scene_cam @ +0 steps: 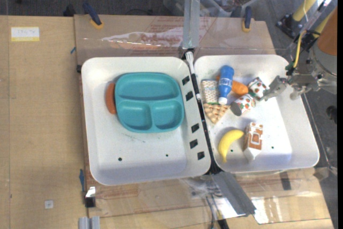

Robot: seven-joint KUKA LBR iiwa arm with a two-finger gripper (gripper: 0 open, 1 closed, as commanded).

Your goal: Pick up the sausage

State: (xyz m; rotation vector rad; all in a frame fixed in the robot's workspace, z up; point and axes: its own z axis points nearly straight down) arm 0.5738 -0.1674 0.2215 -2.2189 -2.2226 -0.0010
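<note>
While the gripper hangs at the right bin's far edge, the approach is not yet begun.
What looks like the sausage lies in the left bin, tucked against the teal divided plate's left rim; the next move calls for a long reach across; whether the gripper is open or closed cannot be told.
</note>
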